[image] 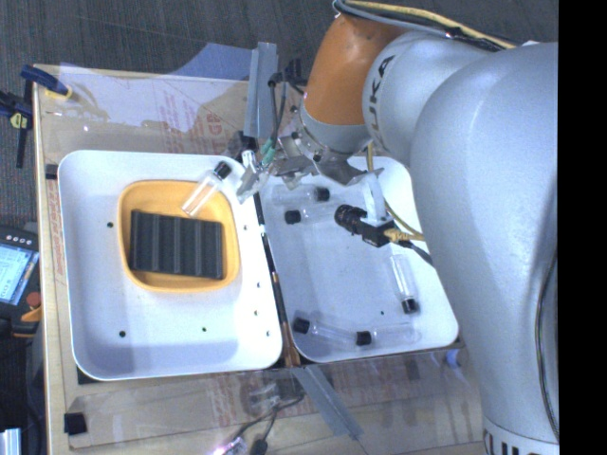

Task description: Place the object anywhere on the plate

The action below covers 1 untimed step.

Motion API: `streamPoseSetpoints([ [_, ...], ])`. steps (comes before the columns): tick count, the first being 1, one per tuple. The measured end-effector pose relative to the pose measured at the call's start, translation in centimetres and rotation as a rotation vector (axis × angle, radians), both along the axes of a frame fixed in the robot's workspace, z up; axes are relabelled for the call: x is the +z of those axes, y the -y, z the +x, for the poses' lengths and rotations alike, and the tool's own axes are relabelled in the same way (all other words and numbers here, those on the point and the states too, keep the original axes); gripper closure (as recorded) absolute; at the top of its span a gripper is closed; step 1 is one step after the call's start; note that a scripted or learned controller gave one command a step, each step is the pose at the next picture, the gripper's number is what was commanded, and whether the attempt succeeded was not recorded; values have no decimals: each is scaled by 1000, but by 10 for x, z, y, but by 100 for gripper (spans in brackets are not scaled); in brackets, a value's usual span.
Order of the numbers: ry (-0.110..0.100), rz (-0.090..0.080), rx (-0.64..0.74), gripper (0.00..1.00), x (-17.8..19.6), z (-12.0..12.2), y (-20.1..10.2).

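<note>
A clear tube with a black cap (203, 191) lies tilted across the upper right rim of the yellow plate (142, 200), which has a dark ridged centre and sits in the left bin (95, 330). My gripper (248, 176) hovers over the divide between the two bins, just right of the tube's capped end. It is open, with nothing between its fingers. The tube lies apart from the fingertips.
The right bin (432, 335) holds several more clear tubes with black caps: one along its right side (402, 278), one near the front edge (332, 332), and small caps near the back. The grey arm covers the bin's back right corner.
</note>
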<state>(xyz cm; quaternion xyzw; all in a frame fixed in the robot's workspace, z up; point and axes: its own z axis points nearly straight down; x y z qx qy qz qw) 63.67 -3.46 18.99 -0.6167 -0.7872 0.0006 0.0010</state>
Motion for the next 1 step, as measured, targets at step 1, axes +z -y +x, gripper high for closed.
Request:
streamPoseSetpoints([
  [1,2,0,82,0,8,12,-41],
])
